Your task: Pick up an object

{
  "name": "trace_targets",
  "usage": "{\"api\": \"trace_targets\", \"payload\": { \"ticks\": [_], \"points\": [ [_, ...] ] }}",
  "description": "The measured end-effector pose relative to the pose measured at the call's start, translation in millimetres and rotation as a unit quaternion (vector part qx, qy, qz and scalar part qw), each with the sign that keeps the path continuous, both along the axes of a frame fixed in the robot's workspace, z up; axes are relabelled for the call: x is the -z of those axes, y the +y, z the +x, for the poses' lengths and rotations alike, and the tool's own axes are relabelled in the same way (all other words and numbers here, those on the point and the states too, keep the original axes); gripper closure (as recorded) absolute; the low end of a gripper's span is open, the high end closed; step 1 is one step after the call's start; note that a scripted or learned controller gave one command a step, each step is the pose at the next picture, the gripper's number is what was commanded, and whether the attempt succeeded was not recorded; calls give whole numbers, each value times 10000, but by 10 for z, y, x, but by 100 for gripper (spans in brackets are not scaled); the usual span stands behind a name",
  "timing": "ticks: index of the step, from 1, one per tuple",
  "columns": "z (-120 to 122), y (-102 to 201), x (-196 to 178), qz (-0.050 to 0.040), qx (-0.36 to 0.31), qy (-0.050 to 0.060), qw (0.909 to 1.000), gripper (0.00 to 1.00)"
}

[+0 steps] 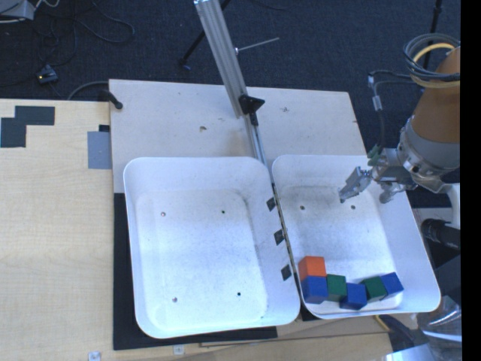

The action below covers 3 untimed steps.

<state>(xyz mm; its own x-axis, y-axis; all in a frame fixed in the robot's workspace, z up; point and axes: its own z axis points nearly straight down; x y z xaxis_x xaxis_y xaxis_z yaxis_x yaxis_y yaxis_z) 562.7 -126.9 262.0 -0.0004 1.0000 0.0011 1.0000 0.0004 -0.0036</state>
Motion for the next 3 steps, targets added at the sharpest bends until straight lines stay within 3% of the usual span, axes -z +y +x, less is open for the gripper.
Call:
{"api": "trace_targets", "payload": {
  "ticks": [1, 2, 3],
  "points": [
    [192, -180, 453, -3, 6, 20, 10000, 0],
    [642, -233, 579, -5, -22, -12, 10000, 0],
    [1052, -757, 952, -8, -7, -10, 10000, 0]
  ]
}}
